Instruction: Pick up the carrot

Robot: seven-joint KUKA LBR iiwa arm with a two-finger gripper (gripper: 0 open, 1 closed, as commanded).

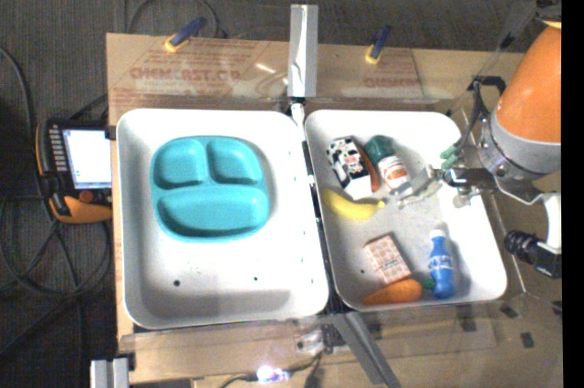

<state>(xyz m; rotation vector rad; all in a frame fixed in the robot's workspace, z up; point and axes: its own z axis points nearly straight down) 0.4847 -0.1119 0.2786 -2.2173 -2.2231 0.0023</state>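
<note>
**White bins, one plate, one carrot at the near wall**

White plastic made up both bins on the bench. The left bin (pixel 137 286) held a turquoise divided plate (pixel 213 187), lying flat toward the bin's 12 o'clock half, with three compartments showing: two small ones at its far side and one long one at its near side.

The right bin (pixel 484 286) carried the clutter. The carrot (pixel 394 292) lay on its side at about 6 o'clock in that bin, against the near wall, its thick end pointing toward 3 o'clock. Just beside it, at its 3 o'clock, lay a blue bottle with a white cap (pixel 441 265), the bottle's base close to the carrot's thick end. A small red-and-white carton (pixel 386 256) sat at the carrot's 12 o'clock, near but apart. A banana (pixel 354 207) lay across the bin's centre-left. Beyond it, toward 11 o'clock in the bin, stood a black-and-white box (pixel 347 162), and beside that a dark-capped jar with a red-and-white label (pixel 389 165).

The gripper (pixel 449 174) hung over the bin's 3 o'clock side, well apart from the carrot, below the arm's orange band (pixel 538 89). Whether its claw was released or clenched could not be told; nothing was seen in it.
</note>
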